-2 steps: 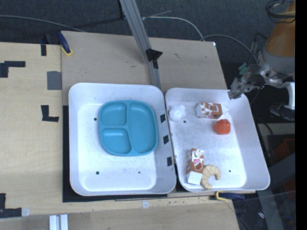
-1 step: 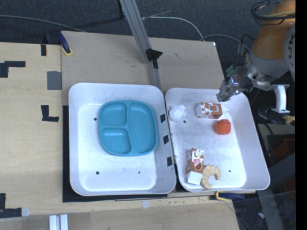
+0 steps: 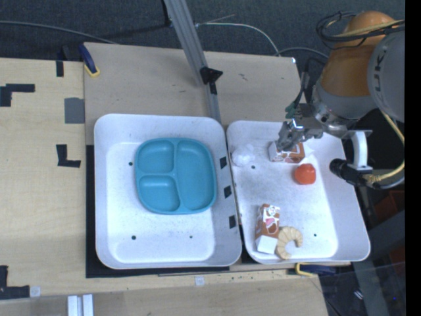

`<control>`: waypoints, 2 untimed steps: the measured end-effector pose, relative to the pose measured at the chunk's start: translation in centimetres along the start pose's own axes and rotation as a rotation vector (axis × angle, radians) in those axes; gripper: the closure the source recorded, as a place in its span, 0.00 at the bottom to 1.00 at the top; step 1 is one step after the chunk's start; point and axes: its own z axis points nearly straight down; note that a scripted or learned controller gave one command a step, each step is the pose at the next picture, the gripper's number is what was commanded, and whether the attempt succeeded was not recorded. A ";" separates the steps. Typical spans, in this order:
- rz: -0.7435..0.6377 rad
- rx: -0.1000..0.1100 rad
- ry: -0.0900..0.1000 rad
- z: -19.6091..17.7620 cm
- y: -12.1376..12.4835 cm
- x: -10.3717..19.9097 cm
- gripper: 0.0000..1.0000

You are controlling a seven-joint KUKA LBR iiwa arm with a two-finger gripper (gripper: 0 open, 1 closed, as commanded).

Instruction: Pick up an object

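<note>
2 white bins [image 3: 108, 242] [image 3: 348, 232], 1 blue divided plate [image 3: 176, 176], 1 red ball [image 3: 304, 174], 1 croissant [image 3: 289, 241], 2 small cartons [image 3: 267, 221] [image 3: 293, 155].

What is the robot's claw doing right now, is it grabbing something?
Gripper: down in the right bin, right over a small white and orange object. Whether it is open, shut or holding it cannot be told.

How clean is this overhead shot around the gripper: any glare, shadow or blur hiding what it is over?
Camera view: lighting is even and soft, with no hard glare on the right bin. The gripper is dark and slightly soft, merging with the small orange-and-white item under it, so contact is unclear. The red ball and croissant read sharply, and the blue plate is evenly lit.
</note>
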 end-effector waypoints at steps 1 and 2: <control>-0.002 0.000 0.000 -0.7 -2.0 5.5 1.00; 0.003 -0.001 -0.001 -1.0 -3.4 9.6 1.00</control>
